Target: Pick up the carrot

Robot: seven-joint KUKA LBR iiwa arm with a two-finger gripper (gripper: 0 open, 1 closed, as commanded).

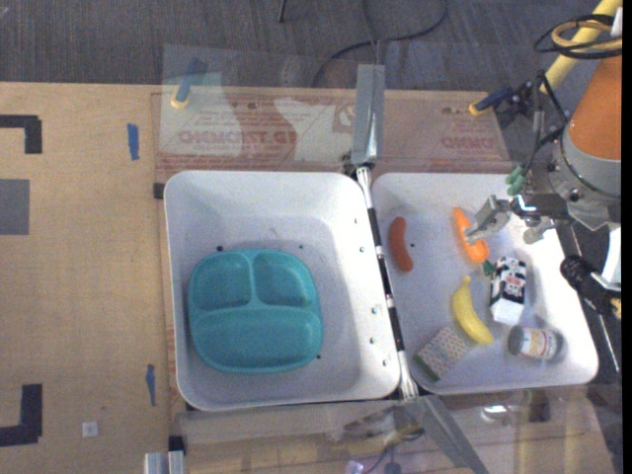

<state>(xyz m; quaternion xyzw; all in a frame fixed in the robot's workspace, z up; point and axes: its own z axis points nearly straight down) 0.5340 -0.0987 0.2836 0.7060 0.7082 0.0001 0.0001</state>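
The carrot (468,235) is a short orange piece lying in the right bin (425,196), toward its upper middle. My gripper (512,222) hangs just to the right of it, reaching in from the right edge. Its fingers stand apart, so it is open; the left fingertip (483,224) overlaps the carrot's right side, and the other fingertip (540,229) is farther right. Nothing sits between the fingers. I cannot tell how high the gripper is above the bin floor.
Also in the right bin: a reddish sausage (399,243) at the left, a banana (471,312), a small printed carton (509,289), a can (535,343) and a checkered packet (444,350). In the left bin (197,205) lies a teal divided plate (255,311).
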